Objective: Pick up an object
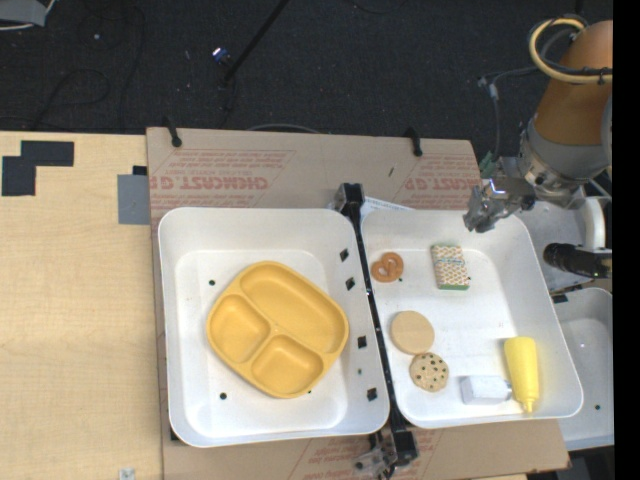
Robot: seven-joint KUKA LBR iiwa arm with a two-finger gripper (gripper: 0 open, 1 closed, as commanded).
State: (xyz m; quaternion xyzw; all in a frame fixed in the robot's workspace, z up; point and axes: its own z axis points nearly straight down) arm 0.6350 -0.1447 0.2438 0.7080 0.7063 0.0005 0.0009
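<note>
surveying the right bin (560, 313), i count six candidates: a pretzel (387, 266), a patterned sponge-like block (450, 266), a tan disc (412, 332), a chocolate-chip cookie (429, 372), a yellow bottle (522, 371) lying on its side, and a small white packet (485, 389) just beside it. the left bin (175, 268) holds a yellow divided plate (277, 328). nearest my tool is the patterned block, lying flat toward the far side of the right bin. i judge it light and somewhat soft, likely to compress under pressure but not fragile or slippery; a hold across its two long sides, near the middle, looks soundest. the pretzel and both round flat pieces look thin and low, harder to get under. the bottle appears smooth and rounded, and may roll or slip unless taken across its body. my tool (487, 211) hangs over the far right corner of the right bin, above the rim, apart from every object. whether its tips stand apart or together i cannot tell at this size and angle. nothing is seen between them, and i record no contact with any item. descent toward the block has not begun, by my reading.
</note>
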